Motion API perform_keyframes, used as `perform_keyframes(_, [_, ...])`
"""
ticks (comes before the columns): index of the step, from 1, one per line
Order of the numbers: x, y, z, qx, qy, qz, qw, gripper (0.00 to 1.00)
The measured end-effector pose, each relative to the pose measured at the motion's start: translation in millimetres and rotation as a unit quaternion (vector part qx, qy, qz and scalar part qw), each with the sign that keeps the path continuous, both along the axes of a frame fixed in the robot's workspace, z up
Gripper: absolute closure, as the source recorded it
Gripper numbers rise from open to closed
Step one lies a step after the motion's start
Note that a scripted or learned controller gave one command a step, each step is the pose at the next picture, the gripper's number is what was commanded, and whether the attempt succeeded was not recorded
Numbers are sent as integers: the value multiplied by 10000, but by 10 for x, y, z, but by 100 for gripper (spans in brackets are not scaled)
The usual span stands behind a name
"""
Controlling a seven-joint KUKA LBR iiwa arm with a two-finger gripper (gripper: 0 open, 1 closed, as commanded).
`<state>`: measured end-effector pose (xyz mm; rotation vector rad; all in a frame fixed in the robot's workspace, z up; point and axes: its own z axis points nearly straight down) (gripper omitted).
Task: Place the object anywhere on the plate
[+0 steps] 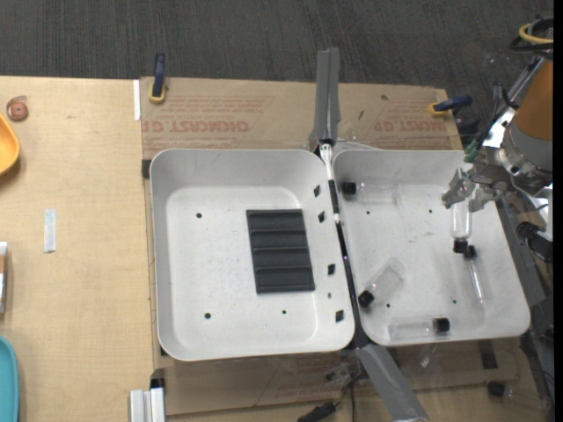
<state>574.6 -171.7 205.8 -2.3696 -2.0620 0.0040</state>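
Dark grey carpet (220,25) fills the top of the frame. Below it a light wooden desk (79,236) spans the left side. A brown cardboard sheet (264,112) with red print lies on it, held by 2 clamps (158,77) at its upper corners.

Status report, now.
Gripper over right bin, above a clear tube. Black plate in left bin, bare. More tubes near.

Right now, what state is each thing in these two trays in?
Black ridged plate: flat in the left bin, nothing on it.
Clear tubes with black caps: one lying loose in the right bin.
Gripper: above the right bin, over one tube.
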Motion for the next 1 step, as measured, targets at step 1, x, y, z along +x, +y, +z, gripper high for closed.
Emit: perform_keyframes(1, [-300,576,-534,2,20,-1785,9839,100])
